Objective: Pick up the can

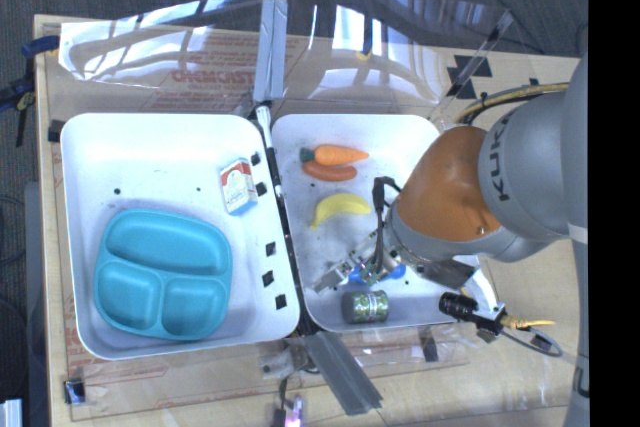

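- Saw two shallow white bins side by side on a table (450,385), looking down from above at a slant.
- Found the can (366,306) in the right bin (400,140), down near the front wall.
- Saw it lying on its side, shiny with some green on it.
- Spotted the pincer (362,267) low inside the same bin, just above the can in the view and very close to it.
- Could not tell the pincer's state, released or clenched, from this far up.
- Could not tell touching from apart for the pincer and the can either.
- Saw the grey arm (530,175) with its orange band (450,195) reaching in from the right and covering much of that side of the right bin.
- Noticed a yellow banana (340,207) near the middle of the right bin, between the pincer and the back of the bin.
- Found an orange carrot (338,155) with a green top near the back wall.
- Saw a red-brown sausage shape (330,172) right below the carrot, touching it or nearly so.
- Looked in the left bin (150,165) and found a blue plate (163,272) with three hollows, flat in the front half.
- Spotted a small red and white box (236,185) by the left bin's right wall, well apart from the can.
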`<state>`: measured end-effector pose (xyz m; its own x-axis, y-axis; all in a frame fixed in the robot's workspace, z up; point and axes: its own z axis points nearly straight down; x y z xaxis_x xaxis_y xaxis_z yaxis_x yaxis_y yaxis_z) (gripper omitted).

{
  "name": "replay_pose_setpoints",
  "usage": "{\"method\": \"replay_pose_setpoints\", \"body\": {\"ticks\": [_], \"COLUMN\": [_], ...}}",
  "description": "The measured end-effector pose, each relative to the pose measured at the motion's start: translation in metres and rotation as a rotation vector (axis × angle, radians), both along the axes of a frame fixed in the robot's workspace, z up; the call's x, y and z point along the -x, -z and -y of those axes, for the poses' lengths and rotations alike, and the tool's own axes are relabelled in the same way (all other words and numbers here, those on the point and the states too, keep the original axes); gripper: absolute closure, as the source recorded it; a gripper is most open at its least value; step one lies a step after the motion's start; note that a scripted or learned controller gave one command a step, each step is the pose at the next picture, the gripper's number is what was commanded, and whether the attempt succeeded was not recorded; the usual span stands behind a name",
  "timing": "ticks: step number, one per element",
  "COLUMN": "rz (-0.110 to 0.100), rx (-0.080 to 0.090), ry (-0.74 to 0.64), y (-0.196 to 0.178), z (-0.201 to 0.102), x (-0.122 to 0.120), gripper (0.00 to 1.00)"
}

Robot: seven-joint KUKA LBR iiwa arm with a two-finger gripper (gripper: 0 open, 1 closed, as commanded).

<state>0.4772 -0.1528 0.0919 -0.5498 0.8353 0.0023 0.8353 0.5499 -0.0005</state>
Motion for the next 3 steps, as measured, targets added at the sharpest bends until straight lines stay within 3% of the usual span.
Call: {"method": "replay_pose_setpoints", "body": {"ticks": [1, 2, 3], "rz": [0.006, 0.009, 0.001], "rx": [0.012, 0.020, 0.001], "ry": [-0.099, 0.170, 0.117], "y": [-0.001, -0.003, 0.000], "z": [-0.020, -0.026, 0.018], "x": [0.000, -0.034, 0.000], "gripper": [0.00, 0.00, 0.00]}}
